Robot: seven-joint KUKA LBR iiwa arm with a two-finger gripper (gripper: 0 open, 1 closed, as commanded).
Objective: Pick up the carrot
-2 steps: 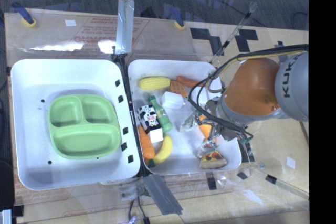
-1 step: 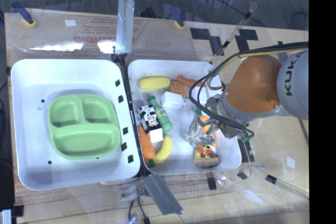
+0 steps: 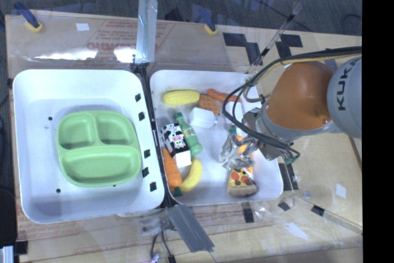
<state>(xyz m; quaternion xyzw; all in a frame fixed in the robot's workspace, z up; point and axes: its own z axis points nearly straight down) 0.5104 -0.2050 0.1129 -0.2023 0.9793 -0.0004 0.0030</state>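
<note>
In the camera view, the right bin holds a crowd of toys. The carrot lies along its lower left wall, slanting down toward the bottom of the frame. A banana curves just beside it on the right, touching or nearly so, and a black-and-white cow-patterned carton sits at the carrot's upper end. A green bottle leans beside the carton. Higher up lie a corn cob and a white block.

The gripper hangs low over the middle right of this bin, well apart from the carrot, just above a pizza slice. Cables and glare blur its tip, so its state cannot be told.

The left bin carries a green divided plate.
</note>
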